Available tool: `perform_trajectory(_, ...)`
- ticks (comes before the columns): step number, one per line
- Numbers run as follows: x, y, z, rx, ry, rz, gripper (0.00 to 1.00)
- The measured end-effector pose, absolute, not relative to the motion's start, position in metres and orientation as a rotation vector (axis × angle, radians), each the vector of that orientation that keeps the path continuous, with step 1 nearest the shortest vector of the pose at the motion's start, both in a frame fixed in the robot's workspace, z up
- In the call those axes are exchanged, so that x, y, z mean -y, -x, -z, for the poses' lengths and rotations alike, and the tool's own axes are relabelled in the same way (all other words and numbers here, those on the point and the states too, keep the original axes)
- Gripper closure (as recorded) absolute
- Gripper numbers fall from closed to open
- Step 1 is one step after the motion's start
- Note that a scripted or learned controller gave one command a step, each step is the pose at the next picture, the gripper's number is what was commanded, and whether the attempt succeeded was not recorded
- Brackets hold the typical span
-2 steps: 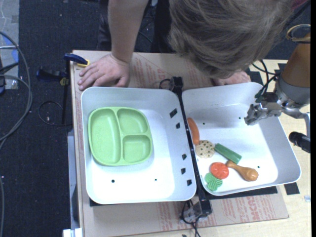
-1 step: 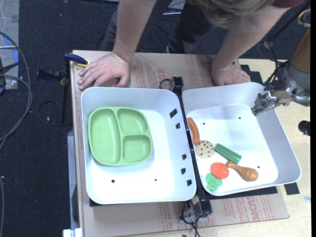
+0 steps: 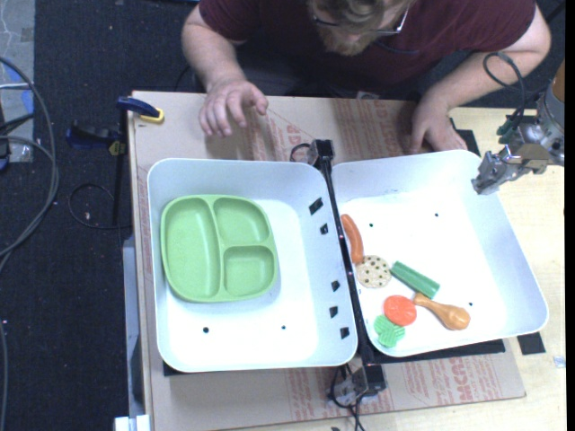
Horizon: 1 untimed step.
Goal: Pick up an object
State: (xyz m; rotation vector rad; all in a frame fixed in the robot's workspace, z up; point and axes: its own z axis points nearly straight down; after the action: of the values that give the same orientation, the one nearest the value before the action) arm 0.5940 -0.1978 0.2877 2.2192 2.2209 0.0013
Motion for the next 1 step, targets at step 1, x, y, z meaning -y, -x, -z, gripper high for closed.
perform_trajectory(1,0.1472,-0.6101,-0.2844,-2.228,-2.218,0.001,1.00)
